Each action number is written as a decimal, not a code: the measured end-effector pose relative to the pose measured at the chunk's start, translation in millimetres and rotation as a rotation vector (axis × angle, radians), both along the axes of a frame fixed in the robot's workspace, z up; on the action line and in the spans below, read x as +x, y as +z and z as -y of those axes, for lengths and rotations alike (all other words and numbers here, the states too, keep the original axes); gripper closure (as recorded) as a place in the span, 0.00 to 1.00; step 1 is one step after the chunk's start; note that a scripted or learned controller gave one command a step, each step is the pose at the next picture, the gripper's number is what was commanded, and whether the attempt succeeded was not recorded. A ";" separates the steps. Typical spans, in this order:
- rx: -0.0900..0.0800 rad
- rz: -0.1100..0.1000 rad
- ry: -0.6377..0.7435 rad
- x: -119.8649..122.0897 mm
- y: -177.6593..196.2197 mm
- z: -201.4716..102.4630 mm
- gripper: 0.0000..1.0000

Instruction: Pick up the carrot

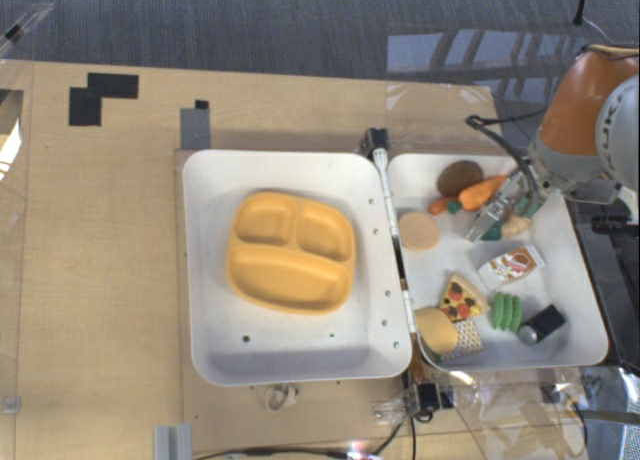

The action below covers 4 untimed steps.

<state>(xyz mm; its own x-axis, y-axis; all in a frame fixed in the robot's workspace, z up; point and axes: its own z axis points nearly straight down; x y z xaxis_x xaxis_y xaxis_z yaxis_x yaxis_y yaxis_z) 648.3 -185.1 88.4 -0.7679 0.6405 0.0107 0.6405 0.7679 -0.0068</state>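
Reaching in from three o'clock, the grey arm with its orange band (590,98) brings the two-finger metal gripper (493,219) down into the right-hand shallow white bin (580,278). How far the tool stands open I cannot tell, and whether it has hold of anything is equally unclear from this slant.

The small orange carrot with a green end (468,195) lies at about twelve o'clock in that bin, just beside the gripper and touching a brown rounded potato-like piece (459,177) above it. A pale tan disc (419,231) sits toward nine o'clock. A pizza-slice toy (461,299) and a green ridged vegetable (505,311) lie toward six o'clock, with a small black block (543,324) at five o'clock.

At the centre of the left-hand white bin (215,348) rests a yellow plastic plate with three compartments (292,251).
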 end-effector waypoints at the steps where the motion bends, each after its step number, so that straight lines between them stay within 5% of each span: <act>1: -0.017 0.001 -0.182 1.1 0.0 -16.4 0.00; 2: -0.031 -0.010 -0.443 10.9 0.2 -60.2 0.00; 3: -0.013 0.007 -0.672 9.8 -2.1 -75.6 0.00; 4: -0.011 0.032 -0.677 18.5 67.2 29.6 0.00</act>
<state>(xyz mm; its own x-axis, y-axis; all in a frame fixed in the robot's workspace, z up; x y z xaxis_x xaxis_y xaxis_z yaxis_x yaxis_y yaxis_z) 666.8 -214.7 155.6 -0.1967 0.9804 -0.0144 0.9803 0.1969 0.0145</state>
